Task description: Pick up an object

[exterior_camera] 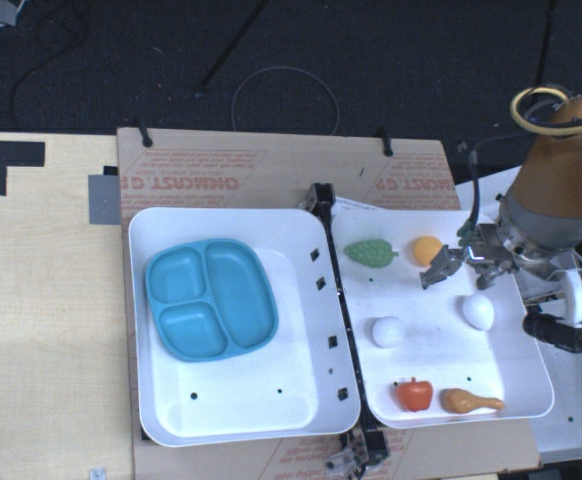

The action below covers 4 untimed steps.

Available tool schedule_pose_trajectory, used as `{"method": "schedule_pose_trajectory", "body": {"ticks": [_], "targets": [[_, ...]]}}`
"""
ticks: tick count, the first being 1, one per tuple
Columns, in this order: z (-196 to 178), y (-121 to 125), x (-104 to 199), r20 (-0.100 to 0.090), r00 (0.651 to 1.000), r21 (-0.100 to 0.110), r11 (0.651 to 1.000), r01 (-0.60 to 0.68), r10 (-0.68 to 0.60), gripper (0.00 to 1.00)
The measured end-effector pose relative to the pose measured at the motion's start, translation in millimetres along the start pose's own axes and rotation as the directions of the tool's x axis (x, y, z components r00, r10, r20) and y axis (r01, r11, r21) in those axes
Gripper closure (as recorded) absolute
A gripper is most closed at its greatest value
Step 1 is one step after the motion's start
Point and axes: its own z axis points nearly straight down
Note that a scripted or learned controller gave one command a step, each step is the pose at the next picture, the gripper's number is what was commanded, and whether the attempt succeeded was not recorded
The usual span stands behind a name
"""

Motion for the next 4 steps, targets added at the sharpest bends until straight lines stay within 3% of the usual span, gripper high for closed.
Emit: {"method": "schedule_pose_trajectory", "body": {"ticks": [2,3,4], "targets": [[111,2,-13,0.0,1.0,-0.001,1.0,-0.001,0.001,0.0],[99,2,-14,0.0,1.0,-0.003,1.0,-0.005,0.005,1.0],[37,-2,-14,0.002,1.0,-0.009,1.0,-0.001,0.001,1.0]]}}
